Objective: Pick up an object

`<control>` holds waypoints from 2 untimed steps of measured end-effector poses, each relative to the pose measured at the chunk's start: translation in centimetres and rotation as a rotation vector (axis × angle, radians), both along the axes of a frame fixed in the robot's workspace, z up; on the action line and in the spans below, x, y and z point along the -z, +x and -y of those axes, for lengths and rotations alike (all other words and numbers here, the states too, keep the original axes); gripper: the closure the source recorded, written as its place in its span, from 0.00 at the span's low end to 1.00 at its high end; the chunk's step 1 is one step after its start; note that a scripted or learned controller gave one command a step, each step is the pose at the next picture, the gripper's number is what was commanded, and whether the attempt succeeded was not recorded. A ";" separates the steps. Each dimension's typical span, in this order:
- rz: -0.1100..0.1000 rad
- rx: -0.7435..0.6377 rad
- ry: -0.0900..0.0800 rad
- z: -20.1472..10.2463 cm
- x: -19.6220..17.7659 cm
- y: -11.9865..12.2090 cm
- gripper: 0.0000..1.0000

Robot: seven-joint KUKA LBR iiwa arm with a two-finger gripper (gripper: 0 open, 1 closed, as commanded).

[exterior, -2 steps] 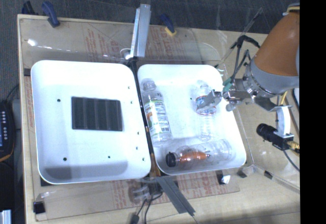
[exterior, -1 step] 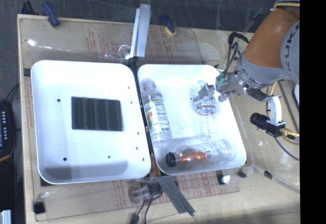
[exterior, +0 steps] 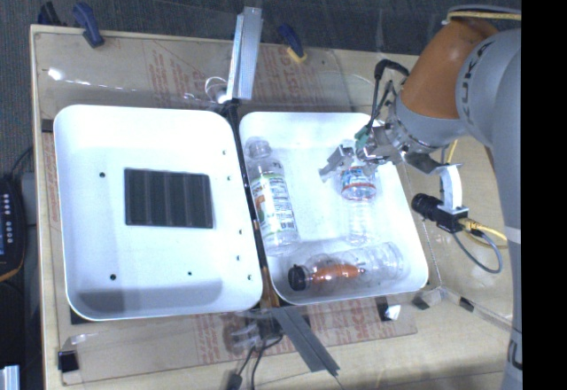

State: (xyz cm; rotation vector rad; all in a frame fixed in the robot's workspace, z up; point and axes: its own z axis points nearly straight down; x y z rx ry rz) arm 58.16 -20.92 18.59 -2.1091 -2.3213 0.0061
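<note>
Clear plastic marks all 3 things in the right bin (exterior: 403, 206). A small water bottle (exterior: 358, 200) with a blue-and-red label stands near the middle of that bin, its cap end directly under the gripper (exterior: 353, 152). The gripper's metal tips sit at the top of this bottle, but the view is too blurred there to tell whether they are spread, closed, or clamped on the cap. To the left, a larger bottle (exterior: 270, 196) with a white-and-green label lies lengthwise along the bin's left wall, cap pointing to the far side. Along the near wall lies a third bottle (exterior: 345, 270) on its side, with a black cap at its left end and something orange-red inside. The grey arm (exterior: 483, 87) with its orange band reaches in from the right, above the bin's far right corner. The left bin (exterior: 80, 193) holds a dark ridged rectangular panel (exterior: 168, 198) on its floor. Both bins sit side by side on a pale wooden bench (exterior: 133, 60) with blue clamps (exterior: 87, 23) along its far edge
</note>
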 end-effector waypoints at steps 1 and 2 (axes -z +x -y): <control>0.004 -0.011 -0.001 -0.1 8.3 5.3 0.00; 0.005 -0.034 0.000 0.0 -1.6 -0.1 0.00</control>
